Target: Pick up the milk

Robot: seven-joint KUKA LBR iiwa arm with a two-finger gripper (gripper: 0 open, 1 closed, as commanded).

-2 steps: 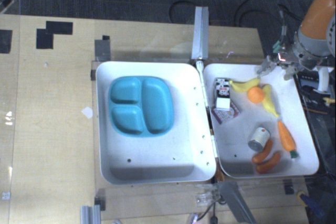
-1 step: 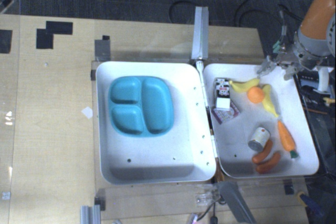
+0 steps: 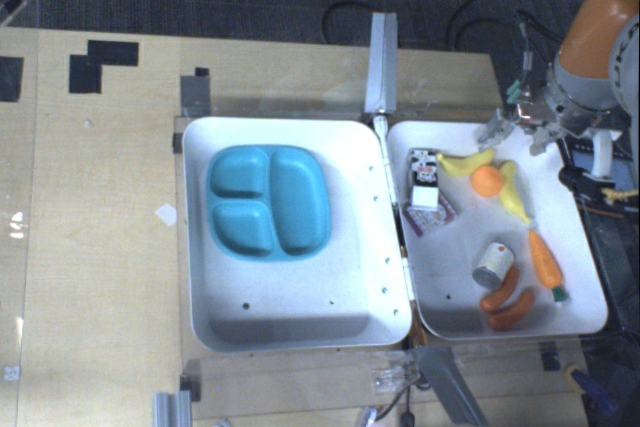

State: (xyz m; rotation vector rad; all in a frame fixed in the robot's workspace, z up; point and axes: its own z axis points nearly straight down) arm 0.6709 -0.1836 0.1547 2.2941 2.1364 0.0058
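Note:
The milk (image 3: 424, 181) is a small black-and-white carton lying near the left wall of the right bin (image 3: 590, 315), at its far end. My gripper (image 3: 517, 135) hovers over the far right corner of that bin, to the right of the milk and well apart from it. Its fingers are open with nothing between them. The grey arm with its orange band (image 3: 598, 25) comes in from the upper right.
Beside the milk lie a yellow banana (image 3: 516, 197) and an orange (image 3: 487, 180). Nearer the front are a carrot (image 3: 545, 265), a small can (image 3: 494, 263) and a brown sausage (image 3: 505, 300). The left bin (image 3: 290, 320) holds a blue divided plate (image 3: 268, 200).

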